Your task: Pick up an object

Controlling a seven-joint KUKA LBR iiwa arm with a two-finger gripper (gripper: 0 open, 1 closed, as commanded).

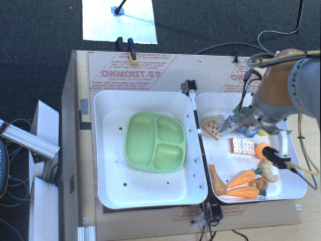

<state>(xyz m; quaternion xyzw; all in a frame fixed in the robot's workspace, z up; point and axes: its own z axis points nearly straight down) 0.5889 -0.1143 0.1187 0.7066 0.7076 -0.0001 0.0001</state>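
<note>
My gripper (pixel 231 122) is low over the back of the right bin (pixel 296 187), at the end of the grey and orange arm reaching in from the right. It hangs just right of a pizza slice (pixel 210 128) and next to a small blue thing (pixel 249 131). In front of it lie a red and white patterned block (pixel 243 145) and an orange ball (pixel 261 149). Nearer the front rim are two carrots (pixel 241 178) (pixel 244 191), a tan drumstick (pixel 216 177), a pretzel (pixel 258 183) and a pale knobbly piece (pixel 269 170).
The left bin (pixel 108 149) holds a green divided plate (pixel 155 142) at its middle. A ridge with a black rod (pixel 196 119) separates the two bins. The bench's cardboard top (pixel 150 69) runs behind both bins.
</note>
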